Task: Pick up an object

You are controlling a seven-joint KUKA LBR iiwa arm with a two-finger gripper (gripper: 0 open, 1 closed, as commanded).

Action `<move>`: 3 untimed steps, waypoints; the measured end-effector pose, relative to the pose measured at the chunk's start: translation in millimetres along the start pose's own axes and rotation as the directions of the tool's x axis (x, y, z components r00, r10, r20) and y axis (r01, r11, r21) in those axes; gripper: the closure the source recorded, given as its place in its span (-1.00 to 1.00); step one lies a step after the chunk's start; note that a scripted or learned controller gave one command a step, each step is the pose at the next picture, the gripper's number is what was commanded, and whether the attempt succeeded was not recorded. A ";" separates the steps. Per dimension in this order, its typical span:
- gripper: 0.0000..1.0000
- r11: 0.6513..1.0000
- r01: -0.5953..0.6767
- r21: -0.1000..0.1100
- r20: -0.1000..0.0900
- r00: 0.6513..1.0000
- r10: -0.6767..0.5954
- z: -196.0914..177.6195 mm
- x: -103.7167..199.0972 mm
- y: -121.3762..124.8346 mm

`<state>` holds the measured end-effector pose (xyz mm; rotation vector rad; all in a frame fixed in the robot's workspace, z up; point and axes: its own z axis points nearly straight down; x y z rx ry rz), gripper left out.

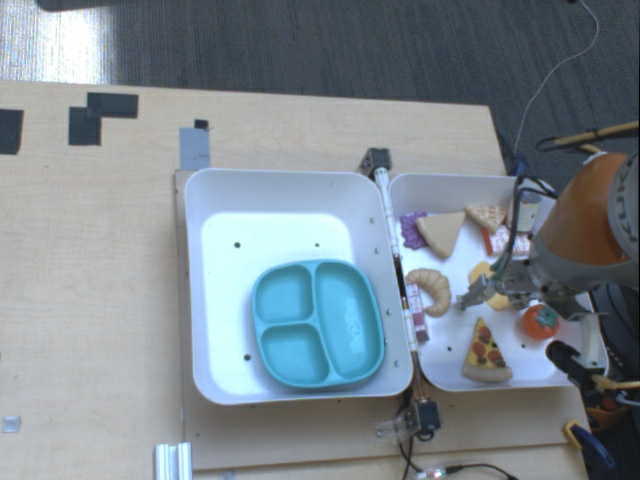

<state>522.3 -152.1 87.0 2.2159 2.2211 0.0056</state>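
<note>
The pizza slice (pixel 486 351) lies nearest, at the front of the right bin (pixel 440 376). The gripper (pixel 478 295) hangs low just above it, beside a croissant (pixel 431 289); whether it is parted or closed, I cannot tell. A good grasp probably means descending squarely over one toy, clear of neighbours. The croissant looks tan, curved and ridged.

Over in the right-hand white bin (pixel 440 373) lie several toy foods: a tan curved croissant (pixel 432 290) near its left wall, a pizza slice with red dots (pixel 485 352) at the near edge, a beige wedge of bread (pixel 438 232) and a toast-like piece (pixel 487 215) at the far side, a red tomato (pixel 539 320) to the right.
</note>
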 end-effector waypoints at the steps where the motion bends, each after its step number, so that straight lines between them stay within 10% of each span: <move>1: -1.00 1.000 0.001 -0.007 0.002 1.000 -0.001 -0.9 53.9 -31.9; 2: 1.00 1.000 0.002 -0.012 0.003 1.000 -0.002 -12.1 53.7 -29.8; 3: 1.00 1.000 0.004 0.001 -0.002 1.000 -0.004 -98.1 133.3 46.9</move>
